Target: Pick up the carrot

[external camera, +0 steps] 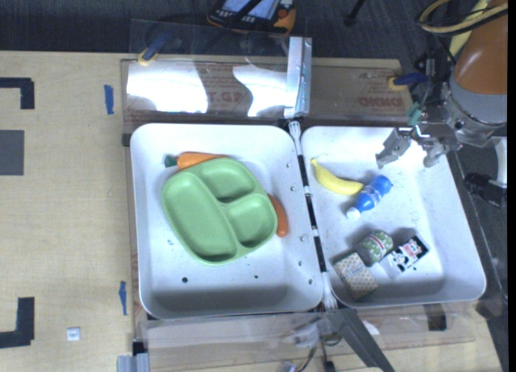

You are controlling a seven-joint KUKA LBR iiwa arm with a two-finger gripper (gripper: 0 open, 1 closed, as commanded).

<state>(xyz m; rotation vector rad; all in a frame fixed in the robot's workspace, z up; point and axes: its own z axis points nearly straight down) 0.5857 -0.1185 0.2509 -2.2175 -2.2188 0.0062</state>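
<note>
The carrot [197, 159], orange with a green top, lies at the back left of the left bin [153, 201], with part of it tucked under the rim of a green divided plate [219, 209]. A second orange piece [280, 217] shows at the plate's right edge. My gripper [408, 154] hangs over the back right of the right bin [459, 233], far to the right of the carrot. It is open, with nothing between its fingers [390, 151].
The right bin holds a banana [334, 181], a blue bottle [371, 194], a small can [376, 246], a black-and-white carton [409, 254] and a checkered pouch [355, 273]. A ridge [306, 201] divides the two bins.
</note>
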